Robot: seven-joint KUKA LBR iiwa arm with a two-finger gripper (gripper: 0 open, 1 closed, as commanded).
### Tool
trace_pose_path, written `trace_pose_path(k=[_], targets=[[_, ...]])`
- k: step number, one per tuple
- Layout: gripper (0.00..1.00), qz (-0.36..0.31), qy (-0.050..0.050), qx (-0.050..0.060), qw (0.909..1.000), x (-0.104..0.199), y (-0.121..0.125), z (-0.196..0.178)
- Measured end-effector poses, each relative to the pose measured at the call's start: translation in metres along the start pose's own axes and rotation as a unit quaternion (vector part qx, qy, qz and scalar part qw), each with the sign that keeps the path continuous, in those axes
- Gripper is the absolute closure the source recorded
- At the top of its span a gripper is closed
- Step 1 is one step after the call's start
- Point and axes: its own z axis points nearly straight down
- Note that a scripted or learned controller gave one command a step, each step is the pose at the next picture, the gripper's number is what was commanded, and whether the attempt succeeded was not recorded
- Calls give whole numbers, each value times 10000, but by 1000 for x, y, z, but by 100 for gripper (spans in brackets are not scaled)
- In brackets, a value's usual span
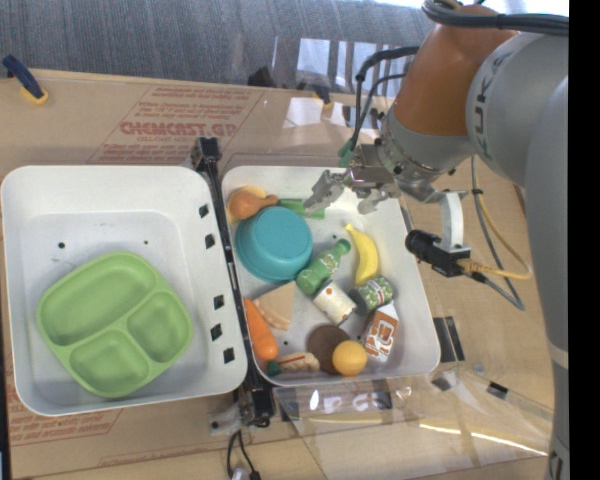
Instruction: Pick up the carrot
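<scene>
Carrot (261, 330) lying along the left wall of the right bin (420, 313), at about 7 o'clock in that bin, thick end up, tip pointing toward 5 o'clock. Touching or nearly touching a slice of bread (278, 308) on its right side; just above, a blue bowl (273, 244). Gripper (345, 190) up at 12 o'clock of the same bin, well apart from the carrot. Fingers spread, nothing between them.

Risks, judged from this layout: little room against the wall, so 1 finger could strike the rim or ride down onto the bread instead of the carrot. Could also nudge the bowl on the way across. Smooth tapered shape likely to slip out of a pinch near the thin end. Crowded neighbours at 5 o'clock, a brown ball (326, 343) and an orange (349, 358), easily caught by mistake.
</scene>
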Motion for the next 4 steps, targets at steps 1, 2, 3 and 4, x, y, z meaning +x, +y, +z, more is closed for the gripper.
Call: trace_pose_path(k=[1, 2, 3, 4], targets=[[0, -1182, -27, -38, 9930, 39, 55, -94], [0, -1634, 7, 71, 9865, 99, 54, 72], [0, -644, -22, -26, 9979, 109, 69, 63], [0, -1083, -22, -66, 9941, 134, 70, -43]])
